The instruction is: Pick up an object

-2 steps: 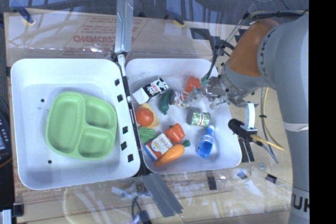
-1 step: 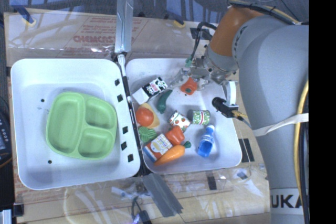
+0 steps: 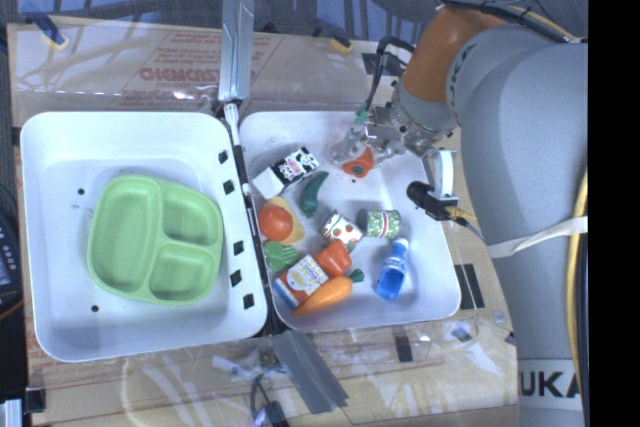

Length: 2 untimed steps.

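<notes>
My gripper (image 3: 356, 155) hangs over the far part of the right bin (image 3: 440, 287), its fingers closed around a small orange-red toy (image 3: 359, 164) that sits at their tips. The grey arm with its orange band (image 3: 440, 50) comes in from the upper right. Nearer the camera, loose toys lie in the same bin: a black-and-white box (image 3: 293, 166), a dark green vegetable (image 3: 312, 191), an orange-red tomato (image 3: 277, 221), a small red-and-white can (image 3: 342, 230), a green can (image 3: 383, 223), a blue bottle (image 3: 392, 271), a red pepper (image 3: 335, 258) and a carrot (image 3: 326, 293).
The left bin (image 3: 50, 155) holds a light green divided plate (image 3: 155, 237). A grey divider bar (image 3: 236, 45) stands between the bins at the back. An orange-labelled tin (image 3: 299, 281) lies by the right bin's near wall. The arm's body covers the bench at right.
</notes>
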Motion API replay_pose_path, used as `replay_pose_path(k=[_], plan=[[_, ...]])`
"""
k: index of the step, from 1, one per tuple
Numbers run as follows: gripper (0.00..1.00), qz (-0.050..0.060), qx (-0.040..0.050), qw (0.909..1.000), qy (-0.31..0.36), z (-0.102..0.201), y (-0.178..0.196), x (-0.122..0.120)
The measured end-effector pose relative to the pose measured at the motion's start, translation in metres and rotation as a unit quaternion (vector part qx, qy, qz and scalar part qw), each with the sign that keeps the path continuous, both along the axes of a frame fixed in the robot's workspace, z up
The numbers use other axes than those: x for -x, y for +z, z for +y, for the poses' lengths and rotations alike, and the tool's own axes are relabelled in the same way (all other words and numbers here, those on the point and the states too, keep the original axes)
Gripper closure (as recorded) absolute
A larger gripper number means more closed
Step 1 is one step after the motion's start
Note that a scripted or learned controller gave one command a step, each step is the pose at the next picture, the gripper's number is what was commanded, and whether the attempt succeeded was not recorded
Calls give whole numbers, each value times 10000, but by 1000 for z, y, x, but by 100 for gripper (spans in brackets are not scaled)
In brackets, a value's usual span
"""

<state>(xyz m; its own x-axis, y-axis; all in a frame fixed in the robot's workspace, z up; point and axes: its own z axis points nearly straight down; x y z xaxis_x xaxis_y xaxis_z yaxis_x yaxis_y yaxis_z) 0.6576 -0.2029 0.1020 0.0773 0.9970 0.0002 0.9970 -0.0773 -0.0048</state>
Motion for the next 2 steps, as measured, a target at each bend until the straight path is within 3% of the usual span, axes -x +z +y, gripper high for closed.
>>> replay_pose_path(k=[1,2], plan=[[100,-23,1,9998,-195,66,92,85],[100,-19,-1,9989,-458,126,158,96]])
